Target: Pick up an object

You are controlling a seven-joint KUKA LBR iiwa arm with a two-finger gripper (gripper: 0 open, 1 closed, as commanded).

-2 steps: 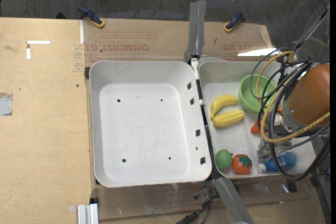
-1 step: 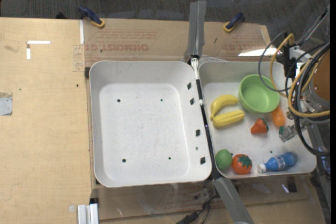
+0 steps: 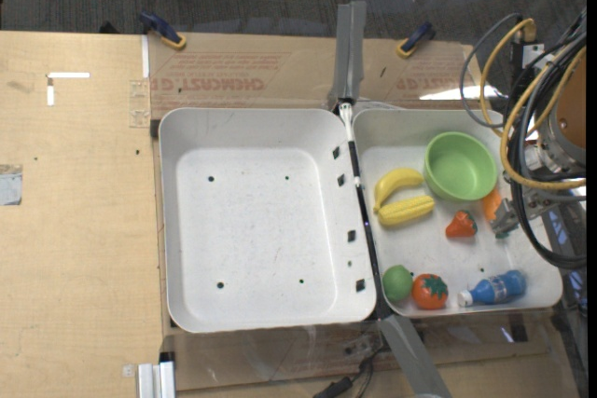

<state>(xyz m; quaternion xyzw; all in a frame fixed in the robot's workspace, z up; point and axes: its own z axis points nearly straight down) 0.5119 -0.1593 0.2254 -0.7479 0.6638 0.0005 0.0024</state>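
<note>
The right bin (image 3: pixel 550 289) holds a green bowl (image 3: pixel 460 166), two bananas (image 3: pixel 403 198), a strawberry (image 3: pixel 461 225), a green lime (image 3: pixel 397 282) touching a tomato (image 3: pixel 430 291), and a blue bottle (image 3: pixel 494 288) lying on its side. The gripper (image 3: pixel 505 217) hangs over this bin's right side, just beside the strawberry; its grasp state cannot be told. The left bin (image 3: pixel 173 228) adjoins it on the worktop (image 3: pixel 75 228).

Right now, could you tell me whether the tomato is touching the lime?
Touching. The camera view shows the tomato pressed against the lime with no white bin floor visible between them.
</note>
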